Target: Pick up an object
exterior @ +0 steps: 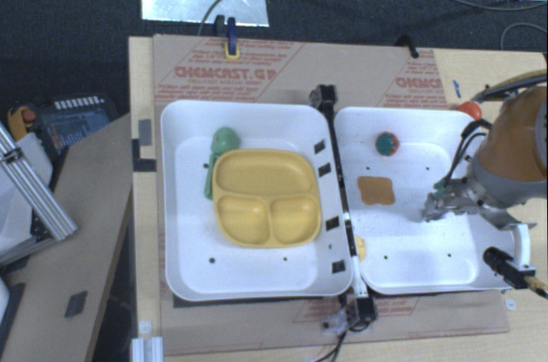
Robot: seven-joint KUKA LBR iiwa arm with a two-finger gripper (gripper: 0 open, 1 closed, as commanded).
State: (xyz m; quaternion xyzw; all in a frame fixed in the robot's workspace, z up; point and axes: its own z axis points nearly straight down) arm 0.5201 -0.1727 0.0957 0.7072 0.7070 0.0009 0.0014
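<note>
Two shallow white bins sit side by side on the desk [145, 206], over a sheet of brown cardboard [257, 69] printed with red lettering. The left bin [184, 266] carries a yellow divided plate [265, 198] near its middle, and a green spoon-like utensil [218, 151] lies along the plate's left rim, its round head toward the bin's far edge and partly tucked against the plate.

The right bin [411, 266] holds three loose things. A small ball [387, 144], teal with a red patch, rests near the bin's far edge. A flat brown square piece [376, 190] lies closer to the middle, toward the divider between the bins. A small yellow bit [360, 247] sits against the bin's left wall near the front.

The grey arm with its orange band [514, 138] reaches in over the right bin's right edge. Its hand [432, 206] is low over the bin floor, just right of the brown piece and apart from it, with nothing visible between its tips; whether it is released or clenched cannot be told at this size. Dark cables [467, 151] loop beside the wrist.

A black clip [325, 97] marks the far end of the divider.
</note>
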